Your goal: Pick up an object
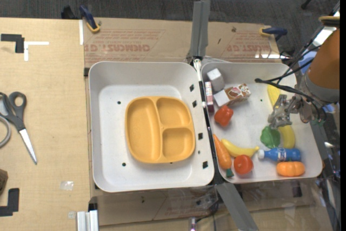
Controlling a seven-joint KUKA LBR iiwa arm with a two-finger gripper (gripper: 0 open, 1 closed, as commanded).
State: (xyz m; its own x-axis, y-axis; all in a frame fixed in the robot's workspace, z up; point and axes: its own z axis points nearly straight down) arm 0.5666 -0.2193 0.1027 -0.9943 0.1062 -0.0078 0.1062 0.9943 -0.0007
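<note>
The gripper (281, 114) hangs over the right bin (246, 70), above a green toy (270, 137); whether its fingers are apart or together cannot be told. That bin holds two tomatoes (224, 115), a banana (239, 147), carrot (222, 152), bottle (281, 155) and other toys. The left bin (102, 132) holds one yellow divided plate (160, 129).

The arm (327, 65) is cut off by the right edge. Its gripper (280, 115) is small and blurred, and it hides the top of the green toy (270, 137) just under it. Far left, the scissors (19, 121) are cut by the edge.
</note>
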